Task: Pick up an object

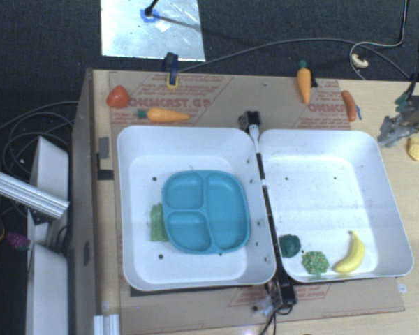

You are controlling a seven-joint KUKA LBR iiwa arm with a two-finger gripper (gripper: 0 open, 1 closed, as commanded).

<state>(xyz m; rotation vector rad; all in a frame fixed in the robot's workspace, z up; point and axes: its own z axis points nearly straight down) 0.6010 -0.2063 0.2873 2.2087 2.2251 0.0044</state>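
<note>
In the right bin (321, 152) a yellow banana (351, 254), a light green bumpy piece (315, 262) and a dark green piece (290, 244) lie along the front edge. The left bin (146, 152) holds a blue divided plate (204, 211) with a green piece (157, 223) at its left side. My gripper (399, 128) hangs at the far right of the view, outside the right bin's back right corner, well away from the bin's objects.
On the cardboard behind the bins lie a tomato (117, 97), two carrots (166, 115) (304, 84) and a reddish piece (348, 105). A yellow corn piece (417, 148) sits right of the bin, beside the gripper. A clamp (172, 70) stands at the back.
</note>
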